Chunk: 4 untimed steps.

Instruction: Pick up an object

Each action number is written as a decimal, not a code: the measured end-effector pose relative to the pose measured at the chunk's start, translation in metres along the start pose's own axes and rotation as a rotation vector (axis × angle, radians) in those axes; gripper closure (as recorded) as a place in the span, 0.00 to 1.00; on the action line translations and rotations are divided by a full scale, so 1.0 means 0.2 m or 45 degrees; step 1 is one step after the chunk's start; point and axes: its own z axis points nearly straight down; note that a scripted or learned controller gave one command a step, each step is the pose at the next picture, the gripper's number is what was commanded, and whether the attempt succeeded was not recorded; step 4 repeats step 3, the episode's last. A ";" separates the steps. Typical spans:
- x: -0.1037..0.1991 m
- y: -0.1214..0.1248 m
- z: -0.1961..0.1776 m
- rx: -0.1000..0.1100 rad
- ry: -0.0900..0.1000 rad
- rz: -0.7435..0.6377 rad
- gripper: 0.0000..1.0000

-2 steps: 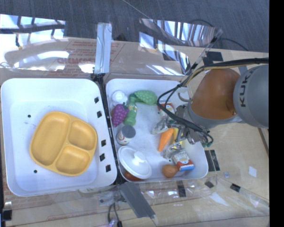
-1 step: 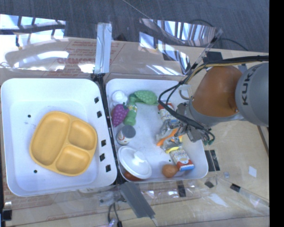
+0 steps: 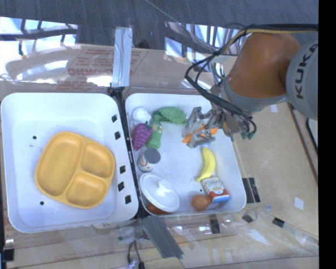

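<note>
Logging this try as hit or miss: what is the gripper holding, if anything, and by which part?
It cannot be told. The gripper sits low in the right bin over something orange, but the view does not show it between the fingers.

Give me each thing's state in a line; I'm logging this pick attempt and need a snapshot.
gripper: low over the right bin's upper part, an orange thing at its fingers, grasp unclear
banana: lying free, below the gripper
yellow divided plate: flat in the left bin
white bowl: resting in the right bin
grapes: lying by the divider
carton: lying tilted beside the banana's lower end
</note>
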 end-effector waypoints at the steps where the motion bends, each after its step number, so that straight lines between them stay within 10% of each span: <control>1: -0.38 0.04 0.24 -0.007 0.011 -0.229 1.00; 2: -0.48 0.07 -0.22 -0.001 0.002 -0.197 1.00; 4: -0.25 -0.12 0.13 -0.009 0.015 -0.454 1.00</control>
